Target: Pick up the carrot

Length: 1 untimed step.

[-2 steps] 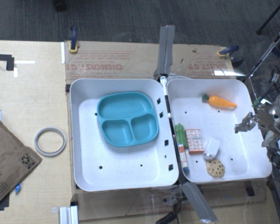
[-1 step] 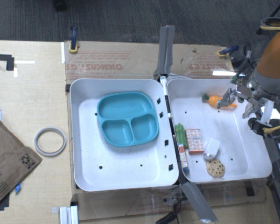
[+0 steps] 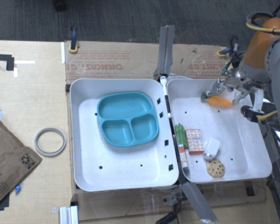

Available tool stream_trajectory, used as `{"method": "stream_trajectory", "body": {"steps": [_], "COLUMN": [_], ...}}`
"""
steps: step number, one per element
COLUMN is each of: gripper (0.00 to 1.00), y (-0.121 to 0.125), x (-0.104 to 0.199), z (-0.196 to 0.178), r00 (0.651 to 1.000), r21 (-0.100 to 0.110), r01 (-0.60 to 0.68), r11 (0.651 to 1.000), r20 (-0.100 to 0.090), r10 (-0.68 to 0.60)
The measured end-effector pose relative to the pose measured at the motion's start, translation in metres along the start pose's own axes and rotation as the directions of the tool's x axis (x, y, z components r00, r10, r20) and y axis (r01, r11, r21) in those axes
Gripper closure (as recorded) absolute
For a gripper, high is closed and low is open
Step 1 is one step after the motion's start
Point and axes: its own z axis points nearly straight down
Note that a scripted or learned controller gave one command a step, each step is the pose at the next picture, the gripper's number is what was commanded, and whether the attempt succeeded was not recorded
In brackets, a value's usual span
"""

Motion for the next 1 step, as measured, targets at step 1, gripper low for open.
{"method": "stream_trajectory", "body": {"steps": [1], "gripper": [0.0], "y": [-0.0094], "x": [0.0119], "z": [0.0003], "r00": [0.999], "r21": [-0.01], "r01": [0.043], "r11": [0.999], "r20": [0.006], "r10": [-0.043]}}
